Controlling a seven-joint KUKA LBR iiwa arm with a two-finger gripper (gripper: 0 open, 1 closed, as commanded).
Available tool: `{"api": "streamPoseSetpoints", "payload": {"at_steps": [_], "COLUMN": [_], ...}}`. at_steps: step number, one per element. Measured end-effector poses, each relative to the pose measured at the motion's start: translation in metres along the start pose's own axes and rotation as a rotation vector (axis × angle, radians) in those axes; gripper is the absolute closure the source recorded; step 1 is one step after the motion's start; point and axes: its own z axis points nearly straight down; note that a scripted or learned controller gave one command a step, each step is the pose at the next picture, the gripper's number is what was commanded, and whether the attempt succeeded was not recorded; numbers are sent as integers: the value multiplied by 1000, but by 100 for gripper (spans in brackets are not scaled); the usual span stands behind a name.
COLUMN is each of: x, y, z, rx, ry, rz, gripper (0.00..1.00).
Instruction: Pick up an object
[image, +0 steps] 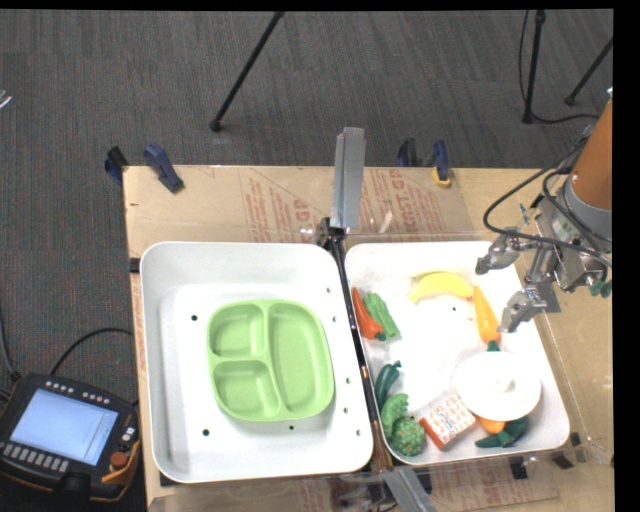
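The cardboard-topped bench (250, 205) carries two shallow white bins side by side. The left white bin (165, 290) holds a single thing: a light green plastic plate with three compartments (270, 360), lying flat near the bin's middle, its two smaller compartments toward the left and the long one on the right.

The right white bin (400, 265) holds a scatter of toy food. Largest is a round white plastic lid or dish (497, 385), lying toward the bin's near right corner. Just left of it sits a small red and white carton (447, 418), tilted. A yellow plastic banana (441, 286) lies near the far wall, its long axis running roughly left to right with the curve arching toward the far side. Just right of it, an orange carrot-shaped piece (485, 315) runs far to near, its lower end close to the white lid. Against the left wall lie a red pepper (364, 315) and a green bean pod (382, 314), side by side, both slanting from far left to near right. Near the front left sit a dark green vegetable (387, 379) and a green broccoli floret (405, 432). An orange and green piece (500, 429) peeks from under the lid's near edge.

The two-finger gripper (510, 287) hangs over the bin's right side, just right of the banana and above the carrot, its fingers spread apart with nothing between them.
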Motion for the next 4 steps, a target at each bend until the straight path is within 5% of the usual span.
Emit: {"api": "streamPoseSetpoints", "payload": {"at_steps": [1,2,3,4], "x": [-60,-51,-56,-56], "y": [-24,-50,-47,-47], "z": [104,195,177,178], "rx": [-5,-4,-1,-1], "ry": [12,8,-7,-7], "rz": [-7,79,69,68], "gripper": [0,0,100,0]}}
